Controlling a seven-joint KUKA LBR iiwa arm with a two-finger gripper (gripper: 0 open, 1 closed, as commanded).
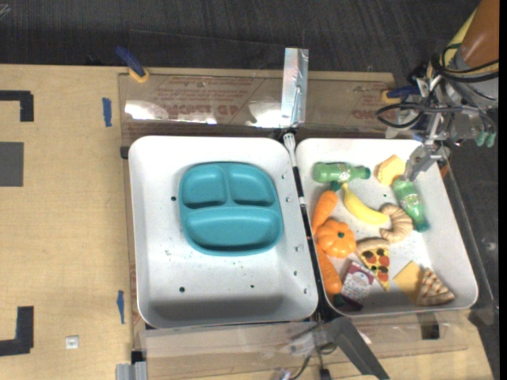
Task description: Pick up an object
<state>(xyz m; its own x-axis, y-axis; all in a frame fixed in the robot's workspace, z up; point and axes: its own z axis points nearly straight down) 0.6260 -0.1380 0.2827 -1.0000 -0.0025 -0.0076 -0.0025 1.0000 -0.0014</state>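
Note:
The right bin point(463, 252) holds several toy foods. Among them are a green bottle point(412, 203) near the far right wall, a second green bottle point(341, 171) lying at the back, a banana point(364, 207), a carrot point(323, 207) and an orange pumpkin point(337, 240). A pizza slice point(374, 257) and a cheese wedge point(408, 275) lie nearer the front. My gripper point(424, 158) hangs over the bin's far right corner, just above the upper end of the right-hand green bottle. Nothing is visibly held.
The left bin point(150, 236) holds a teal divided plate point(230, 207). A yellow wedge point(388, 169) lies just left of the gripper. A croissant-like piece point(398, 222) touches the green bottle. Cables point(404, 105) bunch behind the right bin.

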